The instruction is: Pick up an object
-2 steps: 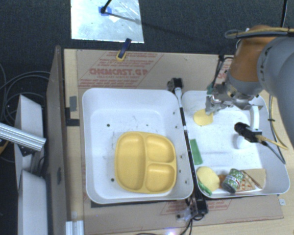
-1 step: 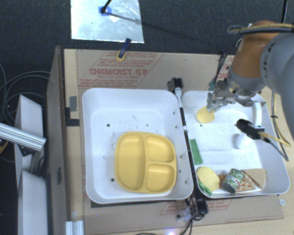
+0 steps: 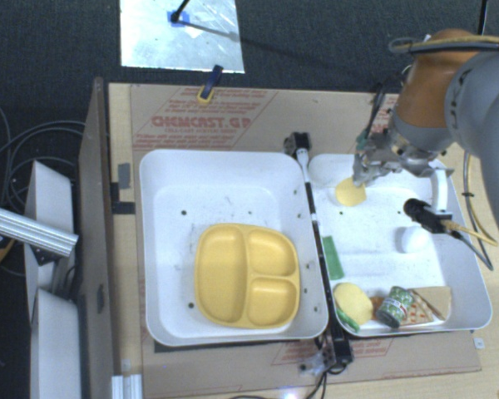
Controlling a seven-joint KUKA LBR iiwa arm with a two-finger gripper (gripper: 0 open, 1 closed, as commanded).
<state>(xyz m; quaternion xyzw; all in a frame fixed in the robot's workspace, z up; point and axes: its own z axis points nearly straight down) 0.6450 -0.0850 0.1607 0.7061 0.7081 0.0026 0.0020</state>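
Observation:
My gripper [image 3: 363, 173] hangs over the far left part of the right bin [image 3: 466, 273]. A small round yellow piece [image 3: 349, 193] lies right under its tip; I cannot tell whether they touch. A white rounded object [image 3: 412, 238] rests in the middle of the same bin. Along the bin's near edge sit a yellow lemon-like object [image 3: 354, 302], a green can [image 3: 392, 308] and a pizza-slice toy [image 3: 422, 304]. A green strip [image 3: 332, 257] lies by the bin's left wall.
The left bin [image 3: 175, 189] holds a yellow divided plate [image 3: 246, 273] near its front. The wall between the two bins runs just left of the gripper. Cardboard lies beyond the bins.

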